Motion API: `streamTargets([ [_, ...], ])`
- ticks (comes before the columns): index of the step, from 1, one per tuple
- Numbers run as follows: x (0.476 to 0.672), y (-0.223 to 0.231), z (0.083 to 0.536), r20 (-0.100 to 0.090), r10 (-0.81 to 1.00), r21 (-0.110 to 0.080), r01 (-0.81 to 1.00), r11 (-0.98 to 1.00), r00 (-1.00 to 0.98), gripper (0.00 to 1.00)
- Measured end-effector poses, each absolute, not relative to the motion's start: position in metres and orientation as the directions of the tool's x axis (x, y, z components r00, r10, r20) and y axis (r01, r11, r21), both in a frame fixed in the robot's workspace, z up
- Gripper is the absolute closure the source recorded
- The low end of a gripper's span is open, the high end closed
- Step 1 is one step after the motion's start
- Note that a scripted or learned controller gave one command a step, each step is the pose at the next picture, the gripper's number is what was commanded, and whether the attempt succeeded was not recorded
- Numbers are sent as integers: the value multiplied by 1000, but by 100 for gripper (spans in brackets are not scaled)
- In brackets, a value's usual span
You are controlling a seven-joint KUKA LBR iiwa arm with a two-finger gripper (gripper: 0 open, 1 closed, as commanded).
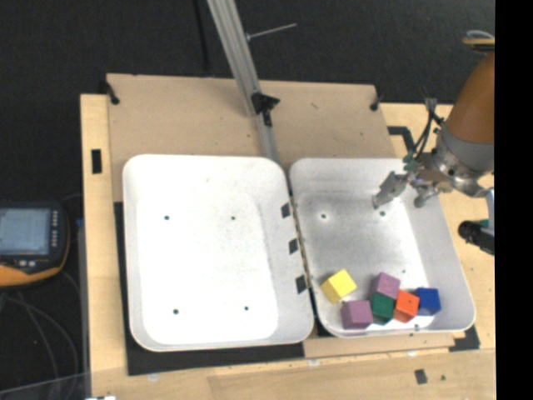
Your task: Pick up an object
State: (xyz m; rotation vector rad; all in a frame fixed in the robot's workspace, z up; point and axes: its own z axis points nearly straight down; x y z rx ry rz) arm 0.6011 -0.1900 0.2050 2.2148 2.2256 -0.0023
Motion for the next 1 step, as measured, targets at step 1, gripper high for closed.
streamTargets([
  [1,601,-190,205,-3,1000,0,1000,5,-5,0],
])
